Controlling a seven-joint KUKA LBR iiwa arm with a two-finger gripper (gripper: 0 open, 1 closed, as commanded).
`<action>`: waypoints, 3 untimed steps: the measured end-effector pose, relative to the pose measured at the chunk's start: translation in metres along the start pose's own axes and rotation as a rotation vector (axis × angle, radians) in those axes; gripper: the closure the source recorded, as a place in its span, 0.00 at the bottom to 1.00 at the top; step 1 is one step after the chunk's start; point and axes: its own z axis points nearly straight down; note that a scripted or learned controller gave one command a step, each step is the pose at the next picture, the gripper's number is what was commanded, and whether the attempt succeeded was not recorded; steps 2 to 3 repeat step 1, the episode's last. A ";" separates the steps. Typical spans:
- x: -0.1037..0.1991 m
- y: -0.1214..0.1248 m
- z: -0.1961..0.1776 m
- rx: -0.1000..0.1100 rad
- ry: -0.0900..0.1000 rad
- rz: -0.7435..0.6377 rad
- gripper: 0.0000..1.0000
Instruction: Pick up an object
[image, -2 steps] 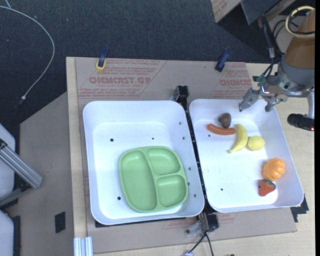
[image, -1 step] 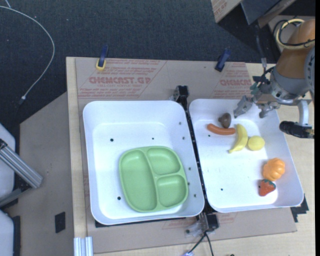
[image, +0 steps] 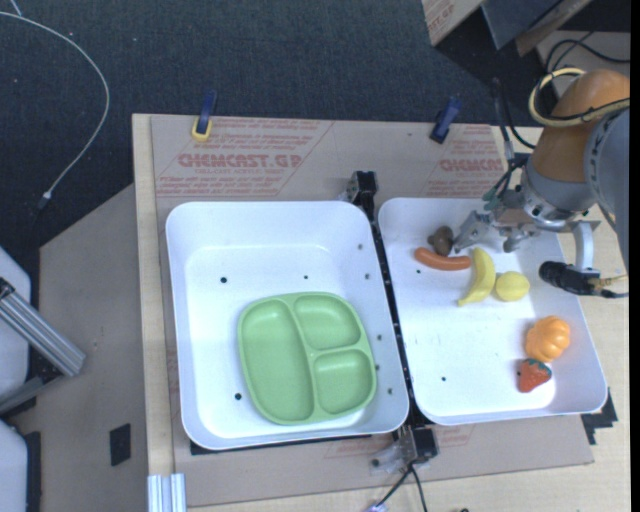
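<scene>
I am reaching in from the right over the far part of the shallow white right-hand bin (image: 430, 395), my grey arm with its orange band (image: 590, 95) hanging above the bin's far right corner. My gripper (image: 480, 228) is sitting low near the far wall of that bin, just beside a small brown lumpy object (image: 440, 239). Whether it is released or clenched I cannot tell from this slant, and nothing is showing between its tips.

The things I could pick are all lying in the right-hand bin. An orange carrot-shaped toy (image: 443, 261) is resting just in front of the brown object, touching or nearly touching it. A yellow plastic banana (image: 480, 277) is lying beside the carrot's right end, and a yellow lemon-shaped toy (image: 512, 287) is sitting just beside the banana. Nearer the front right, a round orange pumpkin-like toy (image: 548, 338) is sitting, with a red strawberry toy with a green top (image: 533, 375) just in front of it.

The white left-hand bin (image: 200, 300) is holding a pale green plastic plate with three compartments (image: 305, 357), lying flat toward its front. Both bins are resting side by side on the brown cardboard-covered tabletop (image: 300, 150), which is carrying red printed lettering.
</scene>
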 end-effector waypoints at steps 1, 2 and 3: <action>0.000 0.002 -0.015 -0.009 -0.003 -0.001 1.00; 0.000 0.002 -0.015 -0.009 -0.003 -0.001 1.00; 0.000 0.002 -0.015 -0.009 -0.003 -0.001 1.00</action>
